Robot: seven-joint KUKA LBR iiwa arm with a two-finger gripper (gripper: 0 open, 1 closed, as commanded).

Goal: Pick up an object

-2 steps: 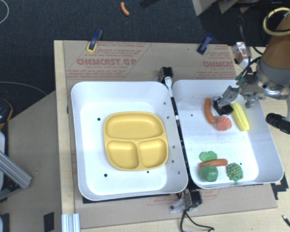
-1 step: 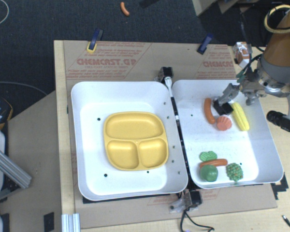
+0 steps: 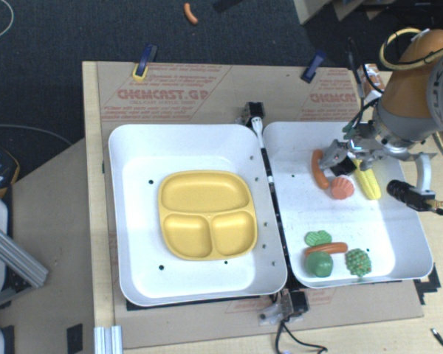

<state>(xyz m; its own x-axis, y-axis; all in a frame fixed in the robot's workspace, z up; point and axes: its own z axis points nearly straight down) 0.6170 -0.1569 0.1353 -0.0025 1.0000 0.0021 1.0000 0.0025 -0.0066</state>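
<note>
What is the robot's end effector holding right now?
It cannot be told. The end effector sits low in the right bin, right by the orange sausage, pink piece and yellow corn, but no grip shows.

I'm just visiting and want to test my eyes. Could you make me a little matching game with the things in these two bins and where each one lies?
Things:
1. yellow tray
2. corn
3. broccoli
4. orange sausage

Places:
A. near front corner of the right bin
B. just left of the gripper
C. middle of the left bin
D. just right of the pink piece

Pairs: 1-C, 2-D, 3-A, 4-B
</note>
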